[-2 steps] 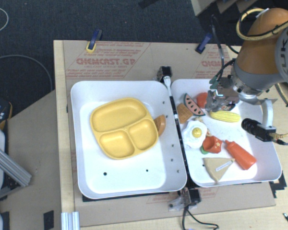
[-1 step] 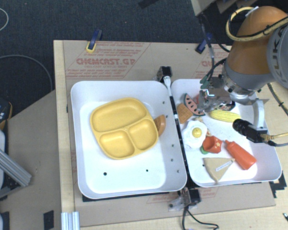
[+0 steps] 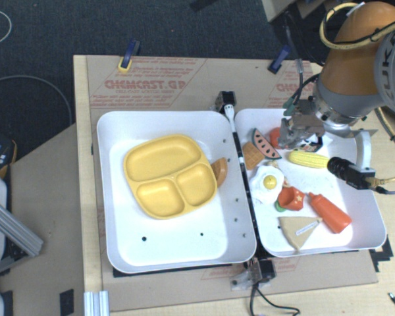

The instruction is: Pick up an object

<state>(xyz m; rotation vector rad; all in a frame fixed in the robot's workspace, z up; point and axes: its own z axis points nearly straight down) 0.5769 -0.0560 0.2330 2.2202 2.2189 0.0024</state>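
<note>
The hand (image 3: 295, 134) hangs low in the right white bin (image 3: 375, 209); whether it is released or clenched I cannot tell. The yellow plastic corn cob (image 3: 308, 158) lies just beside it at five o'clock, long axis running nine to three.

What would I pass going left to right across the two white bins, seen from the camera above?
Yellow tray → brown piece by the tray's edge → fried egg → red pepper → orange bottle.
</note>
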